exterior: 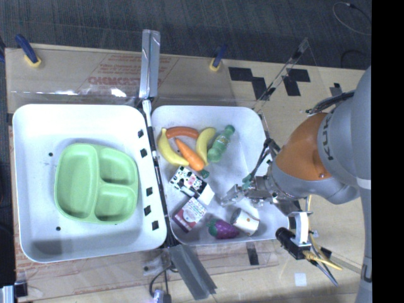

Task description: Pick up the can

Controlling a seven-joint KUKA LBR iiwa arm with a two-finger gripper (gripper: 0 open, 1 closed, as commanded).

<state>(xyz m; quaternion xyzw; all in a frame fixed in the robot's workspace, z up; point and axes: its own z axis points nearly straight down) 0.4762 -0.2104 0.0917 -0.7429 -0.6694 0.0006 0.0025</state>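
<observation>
In the right bin (252,122), the white can (245,221) lies tilted just below the tool (235,193), whose jaws stand open and empty

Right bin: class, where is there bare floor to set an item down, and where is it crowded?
In the right bin, bare floor lies along the far edge above the bananas, and at the right wall beside the bottle. The near half is crowded: box, carton, grapes, can and the hand.
</observation>
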